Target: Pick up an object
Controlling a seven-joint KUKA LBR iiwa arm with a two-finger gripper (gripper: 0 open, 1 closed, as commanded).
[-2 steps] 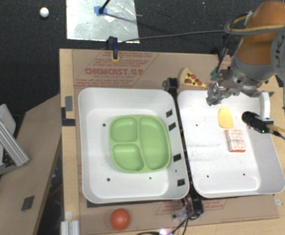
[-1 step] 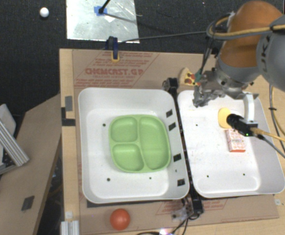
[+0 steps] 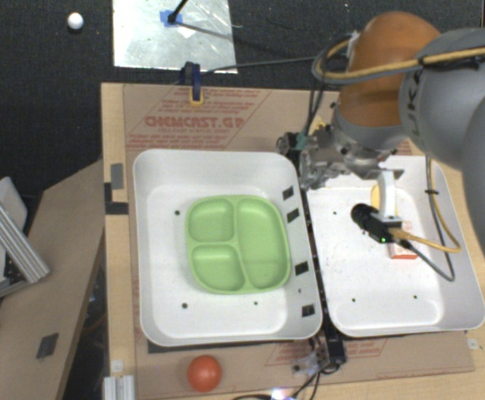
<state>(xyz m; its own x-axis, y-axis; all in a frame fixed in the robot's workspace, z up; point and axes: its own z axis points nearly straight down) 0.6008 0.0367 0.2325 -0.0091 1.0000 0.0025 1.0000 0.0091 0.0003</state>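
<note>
While the gripper point(image 3: 319, 167) hangs over the back left corner of the right bin point(image 3: 409, 307), close to the divide from the left bin point(image 3: 155, 248), I see nothing in its hold. Spread or closed: cannot tell.

Step, as judged: approach, no grasp made.

Candidates: green three-compartment plate point(image 3: 237, 242), flat in the middle of the left bin; small red-and-white item point(image 3: 404, 254), in the right bin.

Next move calls for centring over one, descending, closing.
</note>
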